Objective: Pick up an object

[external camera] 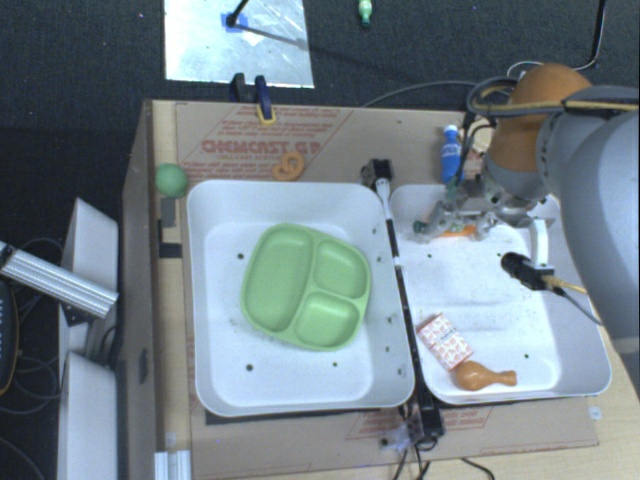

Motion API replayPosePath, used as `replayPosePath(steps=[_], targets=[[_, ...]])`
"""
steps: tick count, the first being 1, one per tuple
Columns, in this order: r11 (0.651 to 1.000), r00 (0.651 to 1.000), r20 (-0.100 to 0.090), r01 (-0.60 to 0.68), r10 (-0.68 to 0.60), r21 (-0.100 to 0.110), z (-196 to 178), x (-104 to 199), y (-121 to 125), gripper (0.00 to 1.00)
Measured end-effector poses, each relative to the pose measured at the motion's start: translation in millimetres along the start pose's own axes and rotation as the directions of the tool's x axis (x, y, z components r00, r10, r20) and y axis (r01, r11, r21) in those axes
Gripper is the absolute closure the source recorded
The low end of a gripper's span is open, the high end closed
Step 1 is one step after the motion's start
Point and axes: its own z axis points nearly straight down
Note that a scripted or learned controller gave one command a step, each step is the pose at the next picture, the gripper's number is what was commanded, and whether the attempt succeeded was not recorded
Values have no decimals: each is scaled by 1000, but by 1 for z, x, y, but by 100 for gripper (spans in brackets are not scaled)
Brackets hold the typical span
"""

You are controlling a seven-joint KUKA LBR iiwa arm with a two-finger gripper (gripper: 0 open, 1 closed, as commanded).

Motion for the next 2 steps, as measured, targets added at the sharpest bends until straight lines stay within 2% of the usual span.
replayPosePath(steps=[1,2], targets=[[1000,1000,0,4,-4,6,-9,0,-1,100],[999,1000,5,3,-3,-34,-155,25,2,100]])
